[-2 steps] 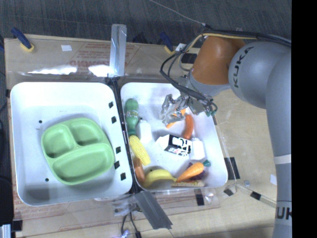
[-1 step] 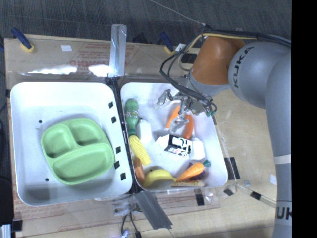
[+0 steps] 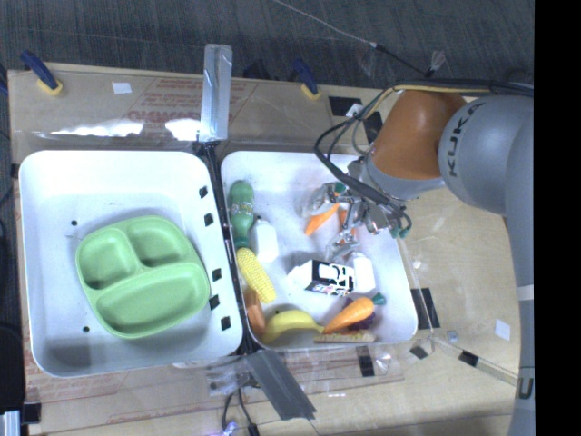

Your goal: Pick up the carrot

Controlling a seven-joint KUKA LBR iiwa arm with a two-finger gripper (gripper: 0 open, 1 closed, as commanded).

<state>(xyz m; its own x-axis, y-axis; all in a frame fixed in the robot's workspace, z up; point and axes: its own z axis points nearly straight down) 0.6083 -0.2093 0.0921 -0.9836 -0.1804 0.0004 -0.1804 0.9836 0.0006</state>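
Observation:
An orange carrot (image 3: 350,313) with a green tip lies near the front right corner of the right bin (image 3: 399,271). A second small orange piece (image 3: 321,219), carrot-like, lies further back in the same bin. My gripper (image 3: 347,230) hangs low over the right bin, just right of that small orange piece and close against it. Whether it touches the piece is unclear. The wrist and cables hide part of the gripper. The front carrot lies well apart from the gripper, toward the bin's front.
The right bin also holds a green cucumber (image 3: 241,203), a corn cob (image 3: 256,275), a yellow banana (image 3: 289,323), a black-and-white box (image 3: 329,278) and a small white item (image 3: 266,241). A green divided plate (image 3: 143,275) sits in the left bin (image 3: 45,198).

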